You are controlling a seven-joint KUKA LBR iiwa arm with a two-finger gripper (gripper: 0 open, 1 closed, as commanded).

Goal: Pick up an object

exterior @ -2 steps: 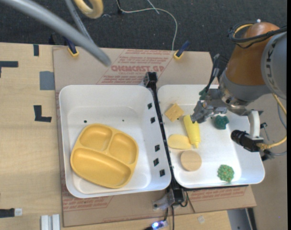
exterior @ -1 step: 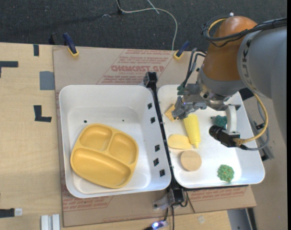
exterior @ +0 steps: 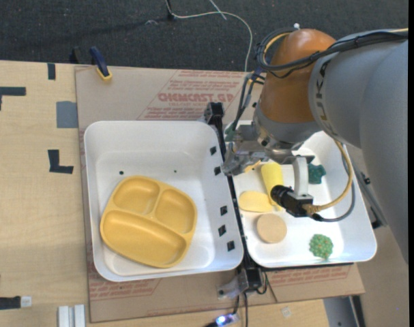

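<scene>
Camera view. My arm [exterior: 357, 87] reaches in from the right side of the bench [exterior: 29, 182] and hangs over the right bin [exterior: 360, 247]. My pincer [exterior: 251, 157] sits low at that bin's left wall, close to the divider shared with the left bin [exterior: 97, 148]. Pincer state: I cannot tell; the wrist housing and cabling cover it from this angle.

Candidate objects, right bin:
1. Yellow cylindrical piece [exterior: 271, 176], near the left wall, just beside my pincer. This appears to be the nearest target, though contact is not confirmed.
2. Pale yellow flat piece [exterior: 254, 201], just below item 1.
3. Tan round disc [exterior: 271, 228], toward the near edge.
4. Green leafy piece [exterior: 321, 245], near-right corner.
5. Dark green piece [exterior: 317, 174], toward the right wall, partly covered by my arm.

Left bin: a yellow divided plate [exterior: 149, 220] lies flat in the near half, well apart from my pincer.

Fault conditions from this position:
- Wall strike. The pincer is close to the left wall; a straight descent may land on the rim instead of an object.
- Slip. The cylindrical piece can roll away under uneven contact.
- Double contact. Items 1 and 2 lie close together; closing may nudge both and secure neither.
- Cable snag. A black fitting [exterior: 288, 199] on a loose cable hangs over the objects and may drag them.
</scene>
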